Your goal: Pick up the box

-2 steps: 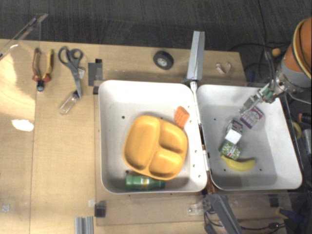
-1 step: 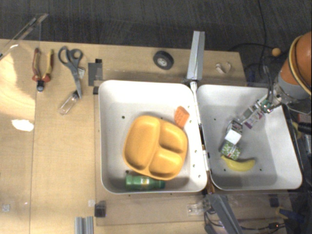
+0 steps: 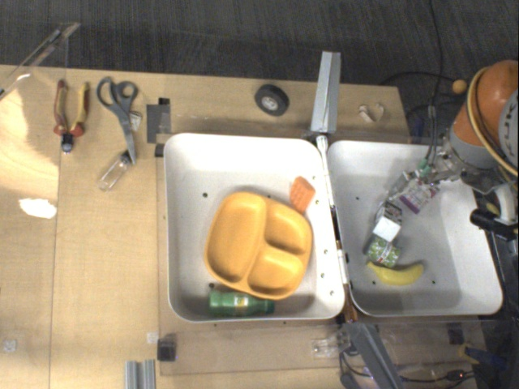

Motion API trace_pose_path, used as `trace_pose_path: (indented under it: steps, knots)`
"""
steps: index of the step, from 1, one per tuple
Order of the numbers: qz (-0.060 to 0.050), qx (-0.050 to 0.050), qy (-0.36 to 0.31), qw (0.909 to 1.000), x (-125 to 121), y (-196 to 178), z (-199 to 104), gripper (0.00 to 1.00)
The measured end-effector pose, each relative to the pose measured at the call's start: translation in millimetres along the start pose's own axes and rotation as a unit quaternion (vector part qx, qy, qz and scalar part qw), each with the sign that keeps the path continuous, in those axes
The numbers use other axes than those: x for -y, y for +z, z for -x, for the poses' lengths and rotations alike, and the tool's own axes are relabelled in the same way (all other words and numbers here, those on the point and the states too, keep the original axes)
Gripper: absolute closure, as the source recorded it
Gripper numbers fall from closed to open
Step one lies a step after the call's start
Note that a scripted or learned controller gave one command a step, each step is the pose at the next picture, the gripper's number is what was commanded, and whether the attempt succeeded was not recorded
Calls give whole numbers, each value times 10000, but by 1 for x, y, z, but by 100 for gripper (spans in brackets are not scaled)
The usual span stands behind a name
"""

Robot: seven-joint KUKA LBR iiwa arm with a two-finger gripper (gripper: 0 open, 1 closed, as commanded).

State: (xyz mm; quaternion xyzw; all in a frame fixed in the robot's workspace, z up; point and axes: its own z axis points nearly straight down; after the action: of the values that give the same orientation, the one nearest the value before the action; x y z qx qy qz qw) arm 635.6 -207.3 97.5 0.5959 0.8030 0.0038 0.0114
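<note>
The box [image 3: 384, 242] is small, white on top and green with print at its lower end. It lies in the right bin [image 3: 474, 294], near the bin's left wall. My gripper [image 3: 395, 211] reaches down and left from the grey and orange arm [image 3: 486, 112] at the right edge. Its tip sits right at the box's upper end, and I cannot tell whether it touches the box. A purple and white part [image 3: 415, 201] shows on the gripper's body.
A yellow banana [image 3: 397, 274] lies just below the box. The left bin [image 3: 182, 217] holds a yellow divided plate [image 3: 259, 243], an orange piece [image 3: 302, 193] and a green bottle [image 3: 239, 302]. Scissors [image 3: 122, 108], pliers [image 3: 70, 112] and a tape roll [image 3: 272, 99] lie on the bench.
</note>
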Motion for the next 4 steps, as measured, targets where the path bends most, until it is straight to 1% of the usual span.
trace_pose_path:
  steps: [1,2,3,4]
  knots:
    - [66,55,-30,10000,-5,-16,1,100]
    - [65,55,-30,10000,-5,-16,1,0]
    - [-2,11,-320,9995,-8,-1,4,0]
    - [80,85,-341,9994,-13,-17,6,100]
